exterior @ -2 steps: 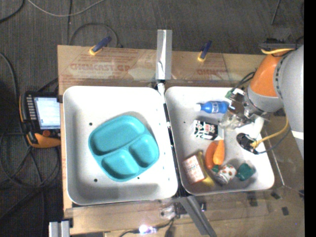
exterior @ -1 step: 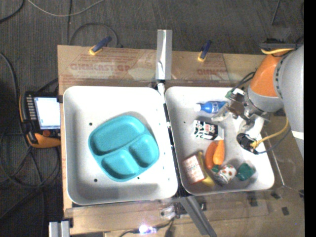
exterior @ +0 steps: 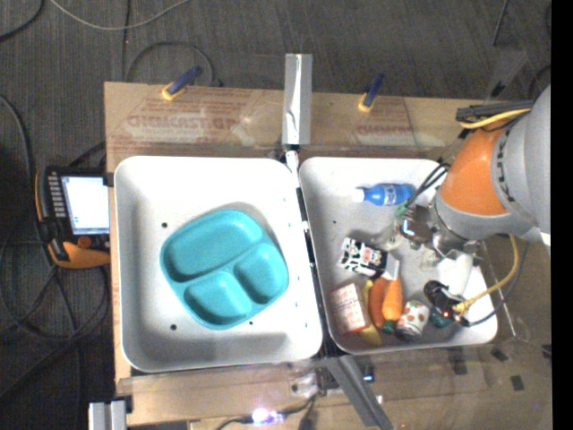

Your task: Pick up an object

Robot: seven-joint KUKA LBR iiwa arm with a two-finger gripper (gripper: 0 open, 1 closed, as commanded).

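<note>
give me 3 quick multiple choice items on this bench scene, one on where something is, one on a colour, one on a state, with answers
1. Where does the divided plate lie?
A. in the left bin
B. in the right bin
C. on the floor

2. What colour is that plate?
A. red
B. turquoise
C. black

3. How does the blue and white bottle sit?
A. standing upright
B. lying on its side
C. hanging from the arm

Answers:
1. A, the plate rests on the floor of the left bin, apart from the other items.
2. B, its whole surface with three compartments is turquoise.
3. B, the bottle lies lengthwise near the far wall of the right bin, with its white cap pointing left. The end effector is over this bin, near the bottle.
</note>
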